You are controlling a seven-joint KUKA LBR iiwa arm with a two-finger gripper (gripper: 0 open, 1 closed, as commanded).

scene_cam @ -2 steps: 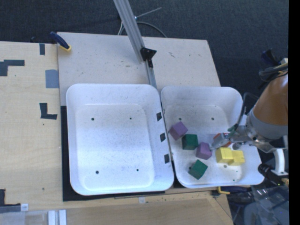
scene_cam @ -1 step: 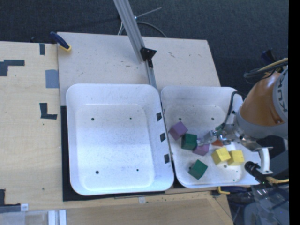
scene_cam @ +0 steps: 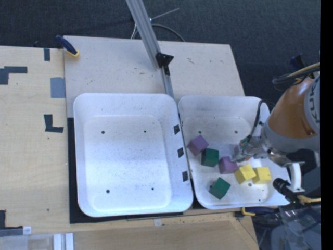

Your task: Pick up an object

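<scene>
The arm reaches into the right bin (scene_cam: 244, 102), its gripper (scene_cam: 243, 151) low among the blocks, just above a purple block (scene_cam: 227, 165) and beside two yellow blocks (scene_cam: 244, 174); whether anything is gripped cannot be told. Another purple block (scene_cam: 197, 144) touches a green block (scene_cam: 210, 157) near the bin's middle, and a second green one (scene_cam: 220, 187) lies near its front edge. The left bin (scene_cam: 83, 104) sits alongside on the table (scene_cam: 114, 61).

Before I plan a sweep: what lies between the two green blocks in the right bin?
Bare white bin floor separates the upper green block from the lower green block in the camera view.
</scene>
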